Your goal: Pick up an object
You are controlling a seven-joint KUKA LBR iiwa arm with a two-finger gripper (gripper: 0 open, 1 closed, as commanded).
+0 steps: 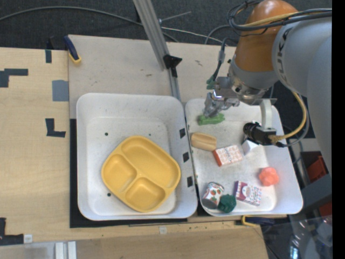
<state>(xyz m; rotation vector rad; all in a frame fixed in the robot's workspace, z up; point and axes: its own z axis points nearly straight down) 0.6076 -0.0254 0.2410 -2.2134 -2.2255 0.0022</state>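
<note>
My gripper (pixel 214 108) hangs over the far left corner of the right bin (pixel 291 197), its tip right above a flat green piece (pixel 211 120) and touching or almost touching it. Nearer in the same bin lie a tan bread-like block (pixel 204 141), a red and white box (pixel 228 155), an orange-pink ball (pixel 268 176), a maroon and white carton (pixel 248 192), a round red and white can (pixel 214 193) and a dark green lump (pixel 227 203).
A yellow divided plate (pixel 141 172) lies in the left bin (pixel 86 144). A slanted metal rail (pixel 153 31) rises behind the wall between the two bins. A small white scrap (pixel 250 147) lies beside the red and white box.
</note>
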